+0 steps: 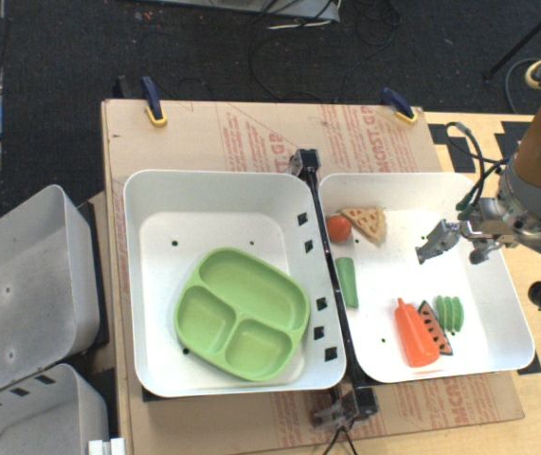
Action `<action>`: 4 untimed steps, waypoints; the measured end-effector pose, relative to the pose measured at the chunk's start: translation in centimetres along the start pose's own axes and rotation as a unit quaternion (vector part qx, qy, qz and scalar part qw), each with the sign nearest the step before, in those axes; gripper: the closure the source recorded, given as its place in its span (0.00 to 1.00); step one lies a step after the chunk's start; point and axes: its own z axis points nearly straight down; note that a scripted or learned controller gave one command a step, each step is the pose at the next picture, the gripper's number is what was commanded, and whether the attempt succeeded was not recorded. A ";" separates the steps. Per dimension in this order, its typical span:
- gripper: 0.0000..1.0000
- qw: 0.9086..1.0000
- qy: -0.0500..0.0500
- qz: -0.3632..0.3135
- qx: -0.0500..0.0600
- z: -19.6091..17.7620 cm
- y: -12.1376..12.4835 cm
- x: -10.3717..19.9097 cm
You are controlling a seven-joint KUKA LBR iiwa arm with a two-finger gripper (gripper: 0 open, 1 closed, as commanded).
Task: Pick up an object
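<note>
The right bin holds several toys. An orange-red ball touches a tan waffle-like wedge at its far left. A green stick lies along the left wall. Near the front sit an orange bottle shape, a watermelon slice and a green ridged piece. My gripper hovers over the bin's right-middle part, above bare floor. It is open, with nothing between its fingers. The wedge lies to its left and the green ridged piece sits nearer the front.
The left bin holds a green divided plate. A black divider runs between the bins. Two more white tubs stand at the far left, off the bench. Cables hang by the arm.
</note>
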 end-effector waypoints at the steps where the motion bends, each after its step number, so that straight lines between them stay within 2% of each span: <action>1: 0.00 1.000 -0.001 -0.001 -0.005 -0.5 0.2 0.0; 4: 0.00 1.000 -0.001 0.000 -0.003 16.0 1.3 -0.8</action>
